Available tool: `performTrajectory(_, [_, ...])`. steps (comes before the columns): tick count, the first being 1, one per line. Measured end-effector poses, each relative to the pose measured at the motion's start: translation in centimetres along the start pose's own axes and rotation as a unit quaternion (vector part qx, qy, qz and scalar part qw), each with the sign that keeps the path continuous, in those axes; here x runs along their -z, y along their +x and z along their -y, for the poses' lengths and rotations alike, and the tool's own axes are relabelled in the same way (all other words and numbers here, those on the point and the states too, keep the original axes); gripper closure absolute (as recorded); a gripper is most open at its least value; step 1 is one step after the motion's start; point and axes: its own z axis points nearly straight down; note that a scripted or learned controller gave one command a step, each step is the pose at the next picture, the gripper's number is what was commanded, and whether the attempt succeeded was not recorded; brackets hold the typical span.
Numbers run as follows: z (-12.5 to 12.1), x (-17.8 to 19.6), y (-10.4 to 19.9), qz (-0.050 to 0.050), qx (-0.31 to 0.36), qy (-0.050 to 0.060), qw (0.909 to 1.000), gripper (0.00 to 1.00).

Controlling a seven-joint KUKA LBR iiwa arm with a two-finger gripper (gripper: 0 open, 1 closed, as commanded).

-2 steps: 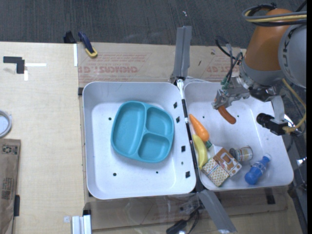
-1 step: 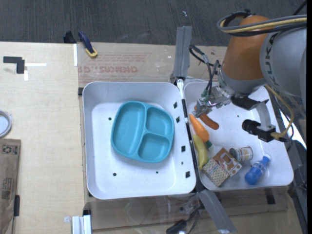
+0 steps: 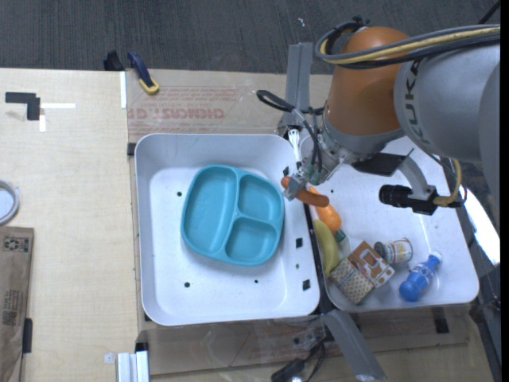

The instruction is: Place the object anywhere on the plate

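Observation:
The blue three-compartment plate lies in the left white bin. My gripper hangs over the divide between the two bins, just off the plate's upper right rim. It is shut on an orange carrot-shaped object: orange shows on both sides of the fingertips, one end poking left toward the plate and the rest trailing down-right over the right bin's left edge. The arm's orange band and grey wrist hide the back of the right bin.
The right bin holds a yellow banana, a patterned box, a small can and a blue bottle along its front. A brown cardboard sheet lies behind the left bin.

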Motion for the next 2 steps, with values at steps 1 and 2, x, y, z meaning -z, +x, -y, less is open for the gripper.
performTrajectory(1, [0.0,0.0,0.0,0.000,0.000,0.000,1.0000,0.00])
performTrajectory(2, [-4.2,0.3,2.2,0.001,-0.013,-0.001,0.9999,0.00])
